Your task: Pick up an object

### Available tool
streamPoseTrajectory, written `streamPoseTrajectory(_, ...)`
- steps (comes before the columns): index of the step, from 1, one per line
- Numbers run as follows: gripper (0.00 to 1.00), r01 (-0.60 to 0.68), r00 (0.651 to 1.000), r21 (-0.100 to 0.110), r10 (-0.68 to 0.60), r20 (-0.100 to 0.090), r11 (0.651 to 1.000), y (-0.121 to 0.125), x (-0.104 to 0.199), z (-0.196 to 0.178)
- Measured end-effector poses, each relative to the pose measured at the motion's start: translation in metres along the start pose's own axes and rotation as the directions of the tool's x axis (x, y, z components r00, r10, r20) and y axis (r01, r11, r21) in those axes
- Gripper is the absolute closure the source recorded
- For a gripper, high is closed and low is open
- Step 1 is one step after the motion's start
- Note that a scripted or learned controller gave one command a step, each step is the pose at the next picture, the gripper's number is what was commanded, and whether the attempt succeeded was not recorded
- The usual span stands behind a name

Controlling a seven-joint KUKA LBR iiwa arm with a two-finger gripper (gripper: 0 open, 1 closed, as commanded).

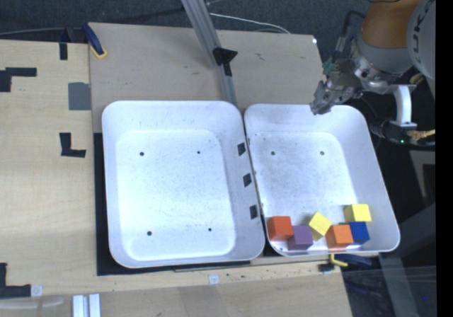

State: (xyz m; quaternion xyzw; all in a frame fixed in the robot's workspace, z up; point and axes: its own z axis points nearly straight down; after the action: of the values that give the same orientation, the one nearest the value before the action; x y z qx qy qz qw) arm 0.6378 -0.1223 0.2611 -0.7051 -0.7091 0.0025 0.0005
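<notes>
The hand [324, 105] hangs over the far rim of the right bin [311, 167], up near that bin's back corner, and it carries nothing that can be seen. Whether it is spread or closed cannot be told at this size and angle.

Everything worth picking sits at the opposite end of the right bin, crowded along its near wall: an orange cube [279, 226], a purple cube [302, 236] touching it, a tilted yellow cube [320, 223], a second orange cube [340, 235], a blue cube [359, 231] and another yellow cube [358, 212] just behind the blue one. The left bin [173, 181] lies beside it on the surface [42, 188].

The likely trouble comes from that crowding. The cubes touch or nearly touch, so a descent onto one may land on a neighbour's top, or wedge two together and lift neither. They also lie hard against the near wall and the corner, where the bin curves upward; a grasp there could strike the rim or shove a cube up the slope instead of closing on it. The tilted yellow cube offers slanted faces that would probably slip. The purple and orange pair at the left of the row may slide away together if nudged.
</notes>
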Motion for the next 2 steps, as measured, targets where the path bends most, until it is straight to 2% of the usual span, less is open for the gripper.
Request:
streamPoseTrajectory(1,1.00,-0.003,1.000,0.003,0.003,-0.005,1.000,-0.087,0.057,0.012)
streamPoseTrajectory(2,1.00,-0.004,1.000,-0.002,0.004,0.000,1.000,0.002,0.029,0.100)
